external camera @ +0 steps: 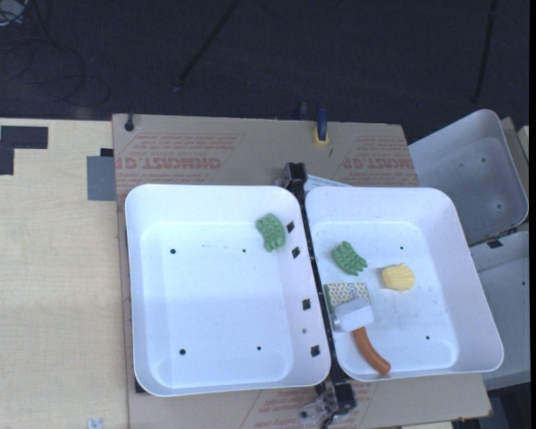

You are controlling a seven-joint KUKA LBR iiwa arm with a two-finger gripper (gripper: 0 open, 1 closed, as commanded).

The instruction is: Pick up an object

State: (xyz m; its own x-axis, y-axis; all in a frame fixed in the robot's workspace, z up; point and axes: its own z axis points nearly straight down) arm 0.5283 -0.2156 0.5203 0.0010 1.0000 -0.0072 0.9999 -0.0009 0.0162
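Two white bins sit side by side on the bench. The left bin (161,329) holds one green leafy toy (271,231) near its back right corner. In the right bin (464,311) lie a second green leafy toy (347,258), a yellow ridged piece (397,278), a speckled block with a white-grey end (349,304), and an orange sausage-shaped piece (371,351) near the front wall.
A brown cardboard sheet (205,155) lies under both bins. A black clamp strip (305,275) runs between them. A light wooden table surface (45,284) extends to the left. A grey-white panel (473,164) stands at the right rear.
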